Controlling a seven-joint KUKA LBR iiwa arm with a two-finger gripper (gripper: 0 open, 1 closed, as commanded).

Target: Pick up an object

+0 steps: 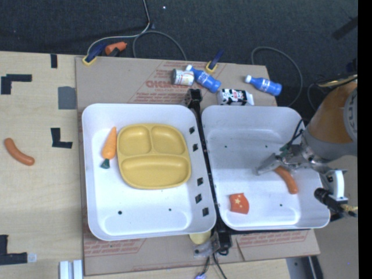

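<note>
In the right bin [250, 118], my gripper [268, 167] hangs low over the floor at the middle right, pointing left. An orange sausage-shaped piece [288, 181] lies right beside and just below the gripper, partly tucked under the wrist. Whether the two touch is unclear. A small red piece [239, 203] sits near the bin's front edge, well apart from the gripper. The left bin [139, 222] holds a yellow divided plate [154, 156] and a carrot [109, 142] along the plate's left side.
Behind the bins, on the cardboard, lie two blue bottles [207, 80] [264, 85], a white can [183, 76] and a black-and-white carton [235, 96]. An orange sausage [18, 151] rests on the bench at far left. The arm's body [334, 124] overhangs the right bin's right edge.
</note>
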